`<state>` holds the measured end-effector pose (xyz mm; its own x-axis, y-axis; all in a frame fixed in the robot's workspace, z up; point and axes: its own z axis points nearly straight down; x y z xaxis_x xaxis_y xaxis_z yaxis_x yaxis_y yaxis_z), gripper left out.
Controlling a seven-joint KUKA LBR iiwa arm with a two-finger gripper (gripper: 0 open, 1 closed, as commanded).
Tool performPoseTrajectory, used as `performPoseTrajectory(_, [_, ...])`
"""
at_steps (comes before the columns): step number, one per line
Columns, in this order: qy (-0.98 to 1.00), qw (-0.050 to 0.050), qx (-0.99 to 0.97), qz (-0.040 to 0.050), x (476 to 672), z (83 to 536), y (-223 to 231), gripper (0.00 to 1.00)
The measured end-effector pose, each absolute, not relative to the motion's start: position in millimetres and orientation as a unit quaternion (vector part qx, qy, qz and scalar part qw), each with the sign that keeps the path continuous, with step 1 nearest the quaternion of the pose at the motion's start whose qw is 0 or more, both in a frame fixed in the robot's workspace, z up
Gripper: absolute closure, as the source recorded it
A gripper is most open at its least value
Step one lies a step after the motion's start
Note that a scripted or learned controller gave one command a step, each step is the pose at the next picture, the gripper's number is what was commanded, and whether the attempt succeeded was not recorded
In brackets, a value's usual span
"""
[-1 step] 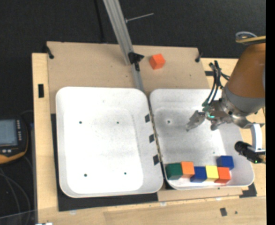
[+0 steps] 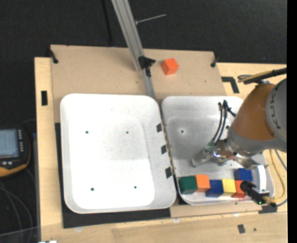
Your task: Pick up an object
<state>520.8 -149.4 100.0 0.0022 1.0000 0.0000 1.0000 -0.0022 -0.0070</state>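
We see the claw (image 2: 201, 159) low in the right bin (image 2: 188, 115), pointing left. Its grey fingers (image 2: 197, 161) look close together, but the picture is too blurry for us to tell how far open they are. We see nothing held between them. Behind the claw is the big arm (image 2: 257, 120), with its orange band, coming in from the right.

Just below the claw, a row of little blocks sits along the near wall of the right bin. From left to right we see a green block (image 2: 187, 184), an orange block (image 2: 203, 181), a blue block (image 2: 215, 187) and a yellow block (image 2: 229, 186). Another blue block (image 2: 243, 174) sits a bit higher, by the arm. The blocks touch or nearly touch each other. The claw is near them but not touching them.

The left bin (image 2: 113, 151) sits right beside the right bin.

Far from the claw, one more orange block (image 2: 169, 66) sits on the brown board (image 2: 97, 70) behind the bins. A slanted metal bar (image 2: 130, 32) stands next to it.

At the far left is a small screen (image 2: 4, 145). We cannot read any words anywhere.
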Motion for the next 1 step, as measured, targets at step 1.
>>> performPoseTrajectory(1, [-0.709, -0.005, -0.706, -0.0015, 612.7, 98.0, -192.6, 0.00])
